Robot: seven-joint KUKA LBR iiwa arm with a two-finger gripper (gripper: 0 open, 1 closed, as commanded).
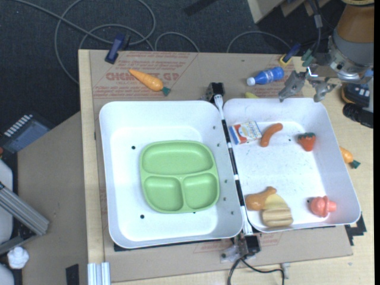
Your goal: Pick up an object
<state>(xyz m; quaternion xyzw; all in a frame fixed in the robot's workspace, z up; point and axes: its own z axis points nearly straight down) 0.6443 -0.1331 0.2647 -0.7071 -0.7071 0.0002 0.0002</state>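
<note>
A: What carries everything?
B: A brown cardboard-covered bench (178, 70). Two white bins sit side by side on it, the left bin (119, 177) and the right bin (332, 141).
A: Anything loose on the board?
B: A toy carrot (148, 80) and a blue bottle (267, 76) near its far edge.

glossy white plastic bins (119, 218), matt green plastic tray (178, 176), brown cardboard bench (178, 67).

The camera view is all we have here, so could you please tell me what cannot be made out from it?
- Pincer: small and dark above the right bin's far rim; whether it is open or shut is unclear.
- Arm: cut off by the top and right edges.
- Small packet: print too small to read.
- Orange piece outside the right bin: partly hidden by the bin's rim.
</note>
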